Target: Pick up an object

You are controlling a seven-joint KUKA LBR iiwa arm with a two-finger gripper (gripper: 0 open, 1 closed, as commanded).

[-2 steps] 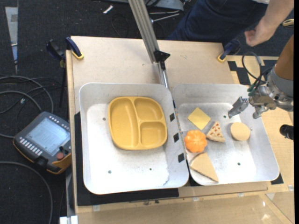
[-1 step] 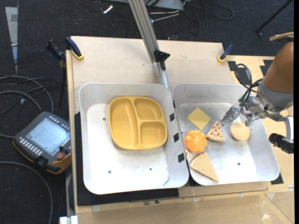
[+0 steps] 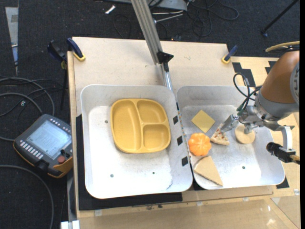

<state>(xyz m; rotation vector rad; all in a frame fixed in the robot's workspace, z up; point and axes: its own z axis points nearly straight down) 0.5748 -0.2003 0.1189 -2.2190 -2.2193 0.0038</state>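
In the right bin lie a flat yellow square, a small pizza slice, an orange fruit, a tan wedge and a pale round piece. My gripper hangs low over the bin's right half, between the pizza slice and the pale round piece. It is open, one finger pointing toward the pizza slice and the other just above the round piece. Nothing sits between the fingers.
The left bin holds a yellow divided plate. A slanted metal pole crosses the back of the bench down to the seam between the bins. The arm reaches in from the right.
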